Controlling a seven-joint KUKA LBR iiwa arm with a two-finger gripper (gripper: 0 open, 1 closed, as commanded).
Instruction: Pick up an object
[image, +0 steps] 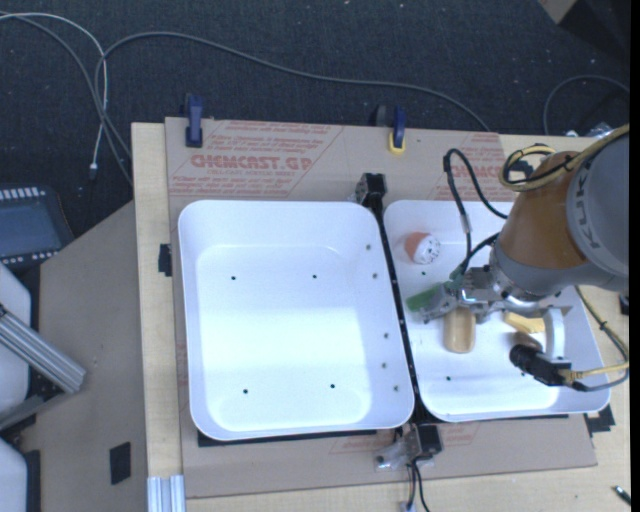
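Note:
In the right bin (490, 395) lie several small objects. A tan, rounded block (459, 331) rests near the middle, a green piece (422, 298) lies left of it, and a white ball with red marks (421, 247) sits toward the back. A yellow piece (524, 323) peeks out under the arm. My gripper (468, 300) hangs low over the bin, just above the tan block and right of the green piece. The wrist covers the fingertips.
The left bin (290, 310) stands beside the right one, with a black clamp (372, 188) at the back of the gap between them. Cables loop over the arm and trail along the right bin's front right corner (545, 368). Blue clamps (194, 118) hold the cardboard base.

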